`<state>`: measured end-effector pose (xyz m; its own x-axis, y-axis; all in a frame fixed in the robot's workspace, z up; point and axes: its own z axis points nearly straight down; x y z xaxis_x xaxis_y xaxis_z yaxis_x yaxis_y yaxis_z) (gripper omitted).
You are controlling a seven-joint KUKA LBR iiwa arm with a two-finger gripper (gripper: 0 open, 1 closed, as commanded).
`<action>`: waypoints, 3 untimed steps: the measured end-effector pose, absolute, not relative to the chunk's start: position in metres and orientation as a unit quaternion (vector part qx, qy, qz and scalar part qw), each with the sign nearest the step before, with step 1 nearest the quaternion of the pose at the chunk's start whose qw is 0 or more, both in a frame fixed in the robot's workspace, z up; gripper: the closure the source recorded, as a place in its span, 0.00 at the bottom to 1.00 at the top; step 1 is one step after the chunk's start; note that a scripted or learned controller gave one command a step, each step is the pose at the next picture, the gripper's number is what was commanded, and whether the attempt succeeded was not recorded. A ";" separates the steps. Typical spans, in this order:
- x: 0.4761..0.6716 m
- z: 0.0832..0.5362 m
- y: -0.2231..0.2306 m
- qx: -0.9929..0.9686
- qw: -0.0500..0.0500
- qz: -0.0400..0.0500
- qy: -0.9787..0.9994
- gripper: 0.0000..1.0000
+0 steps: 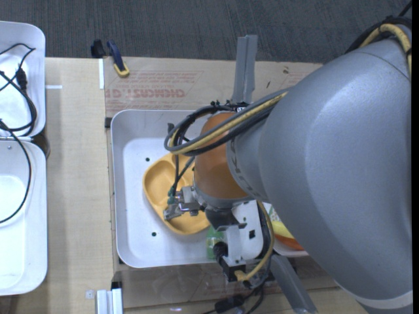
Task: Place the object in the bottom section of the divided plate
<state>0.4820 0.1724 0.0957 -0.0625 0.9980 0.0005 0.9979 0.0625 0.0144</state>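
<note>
Camera view: tool (pixel 174 210) over yellow divided plate (pixel 157 183), long axis hidden; tool's state unclear.

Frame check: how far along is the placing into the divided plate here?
Done: nothing is visibly placed; the exposed part of the yellow divided plate in the white bin looks bare. In hand: the tool is over the plate's near part; the arm hides whether it carries an object. Left: the placement itself. A green item shows by the bin's near edge, partly covered.

Yellow plate (pixel 156 183) right side, perhaps half, under arm (pixel 327 149).
</note>
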 end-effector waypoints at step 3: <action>0.521 0.228 0.039 0.675 0.000 -0.003 0.738 1.00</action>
<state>0.5211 0.0394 0.2277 -0.0881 0.9961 -0.0045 0.9961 0.0881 -0.0052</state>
